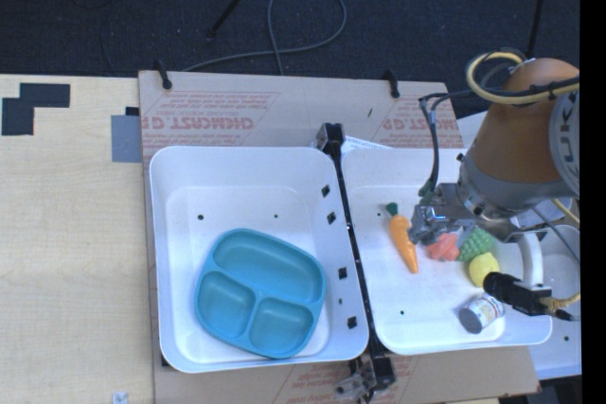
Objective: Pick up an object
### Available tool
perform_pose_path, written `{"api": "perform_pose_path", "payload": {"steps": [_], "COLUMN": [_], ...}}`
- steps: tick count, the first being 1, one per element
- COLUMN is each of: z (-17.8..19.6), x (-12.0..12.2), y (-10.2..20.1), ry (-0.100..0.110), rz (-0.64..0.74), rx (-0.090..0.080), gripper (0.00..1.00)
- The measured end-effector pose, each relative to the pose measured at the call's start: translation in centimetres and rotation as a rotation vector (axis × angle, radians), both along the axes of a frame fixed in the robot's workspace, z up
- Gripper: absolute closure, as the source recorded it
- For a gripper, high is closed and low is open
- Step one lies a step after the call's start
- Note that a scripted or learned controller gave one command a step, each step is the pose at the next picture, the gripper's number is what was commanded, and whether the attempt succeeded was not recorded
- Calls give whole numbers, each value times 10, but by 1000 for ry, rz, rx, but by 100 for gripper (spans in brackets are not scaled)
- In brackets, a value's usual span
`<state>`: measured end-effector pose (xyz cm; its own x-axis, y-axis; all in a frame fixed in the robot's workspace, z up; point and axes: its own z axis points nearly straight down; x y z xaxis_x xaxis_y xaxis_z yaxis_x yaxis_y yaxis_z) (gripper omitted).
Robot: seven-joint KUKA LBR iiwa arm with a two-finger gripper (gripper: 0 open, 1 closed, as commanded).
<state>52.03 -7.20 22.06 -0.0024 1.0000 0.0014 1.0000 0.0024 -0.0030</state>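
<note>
Nearest edge: cardboard sheet (284, 114) under both bins, printed lettering upside down, resting on the pale wooden surface (66, 251) at the left of the frame.
Arm (516, 142): grey and orange bulk at the right of the frame, reaching in over the right bin; wrist low among the toys, probably lined up for a grasp there.
Left bin (175, 175): white, shallow, centre-left of the frame; carries the blue tray alone.
Right bin (379, 175): white, shallow, centre-right; carries all the small items, so likely the picking side.
Blue tray (260, 290): three compartments, lying flat toward the lower part of the left bin.
Gripper (428, 220): metal end just right of the carrot's top, above the pink toy; fingers hidden in clutter, open or closed cannot be told; nothing seen between them.
Carrot (404, 243): likeliest target; orange, tapered, green tuft at the upper end, tip pointing toward the lower frame; flat on the floor of the right bin, left of the other toys.
Pink toy (442, 247): soft-looking lump just right of the carrot, touching the green toy.
Green toy (476, 242): bumpy, yellow-green, beside a yellow piece (479, 269).
Small jar (478, 313): on its side, lower right of the bin.
</note>
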Motion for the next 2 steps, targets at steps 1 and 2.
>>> {"api": "perform_pose_path", "payload": {"steps": [1, 2], "z": [-3, -1], "x": [18, 34], "y": [59, 98], "ry": [0, -1], "rz": [2, 1], "rx": [0, 0], "gripper": [100, 100]}}
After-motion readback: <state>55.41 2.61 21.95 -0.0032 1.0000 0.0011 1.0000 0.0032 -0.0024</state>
